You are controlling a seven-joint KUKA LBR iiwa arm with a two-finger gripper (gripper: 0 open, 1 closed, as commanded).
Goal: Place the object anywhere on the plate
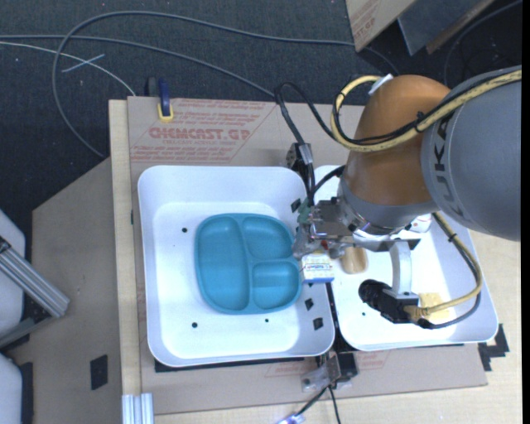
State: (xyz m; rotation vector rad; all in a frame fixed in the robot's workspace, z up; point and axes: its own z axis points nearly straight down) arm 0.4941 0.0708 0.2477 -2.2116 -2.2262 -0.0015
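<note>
Plate [246,262], blue, in left white bin [166,248]

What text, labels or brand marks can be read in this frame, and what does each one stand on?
"CHEMCAST GP": red print on the brown board behind the bins; the smaller red lines under it are too blurred to read.
"UK": part of a dark logo on the grey arm, cut off by the arm's curve.
Cardboard box at the top edge: red print, too small to read.
Small label near the gripper: unreadable.

Evenly, brightly lit from overhead; mild glare on white bin [157,273] left of gripper [319,248]; soft shadows; slightly grainy, sharp enough.
</note>
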